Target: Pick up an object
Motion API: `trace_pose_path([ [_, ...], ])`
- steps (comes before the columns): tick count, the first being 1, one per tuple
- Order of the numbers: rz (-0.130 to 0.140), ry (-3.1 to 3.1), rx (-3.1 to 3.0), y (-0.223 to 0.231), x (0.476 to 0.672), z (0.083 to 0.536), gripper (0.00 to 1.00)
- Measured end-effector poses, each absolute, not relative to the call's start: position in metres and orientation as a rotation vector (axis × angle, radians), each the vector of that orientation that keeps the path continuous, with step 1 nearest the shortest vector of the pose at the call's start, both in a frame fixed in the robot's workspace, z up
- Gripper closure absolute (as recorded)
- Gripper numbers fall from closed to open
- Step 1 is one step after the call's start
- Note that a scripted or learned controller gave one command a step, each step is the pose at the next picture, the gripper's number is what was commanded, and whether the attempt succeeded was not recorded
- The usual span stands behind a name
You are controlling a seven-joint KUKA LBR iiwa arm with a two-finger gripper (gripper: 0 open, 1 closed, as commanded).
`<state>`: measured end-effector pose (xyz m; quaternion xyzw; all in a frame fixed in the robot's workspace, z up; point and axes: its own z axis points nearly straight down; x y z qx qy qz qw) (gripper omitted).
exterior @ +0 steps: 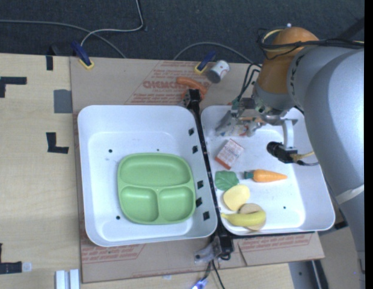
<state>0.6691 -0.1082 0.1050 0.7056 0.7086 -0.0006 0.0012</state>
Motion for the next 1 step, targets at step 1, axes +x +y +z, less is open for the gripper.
trace_pose_path([
  [1,-0.002,2.226,2.215,-0.1077,0.6690,0.1147,1.00],
])
